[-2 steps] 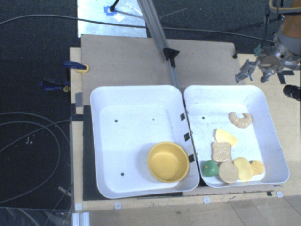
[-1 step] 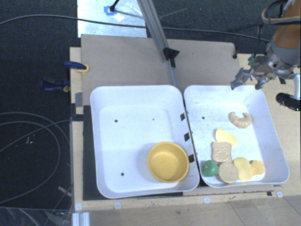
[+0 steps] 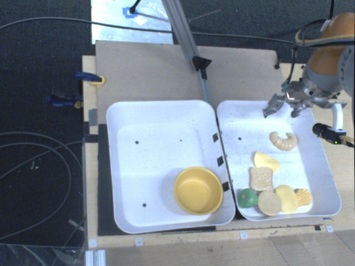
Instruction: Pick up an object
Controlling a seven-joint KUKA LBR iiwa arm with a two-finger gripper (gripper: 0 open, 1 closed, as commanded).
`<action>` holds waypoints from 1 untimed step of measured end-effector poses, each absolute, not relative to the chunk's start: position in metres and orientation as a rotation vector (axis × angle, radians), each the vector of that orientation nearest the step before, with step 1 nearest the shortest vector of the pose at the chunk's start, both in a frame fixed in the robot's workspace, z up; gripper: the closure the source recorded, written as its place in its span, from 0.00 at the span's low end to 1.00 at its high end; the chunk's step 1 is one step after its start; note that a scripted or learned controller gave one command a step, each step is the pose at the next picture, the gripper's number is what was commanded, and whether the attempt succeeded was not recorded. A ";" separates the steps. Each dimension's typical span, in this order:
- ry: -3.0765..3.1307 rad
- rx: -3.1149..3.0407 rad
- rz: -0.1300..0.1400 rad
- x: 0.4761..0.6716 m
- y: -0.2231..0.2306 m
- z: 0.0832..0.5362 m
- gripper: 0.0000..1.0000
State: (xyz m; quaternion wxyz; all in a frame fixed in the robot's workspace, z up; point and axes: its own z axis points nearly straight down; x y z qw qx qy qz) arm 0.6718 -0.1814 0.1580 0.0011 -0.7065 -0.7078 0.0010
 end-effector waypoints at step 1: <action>-2.227 -2.213 0.002 0.672 -0.175 0.097 0.00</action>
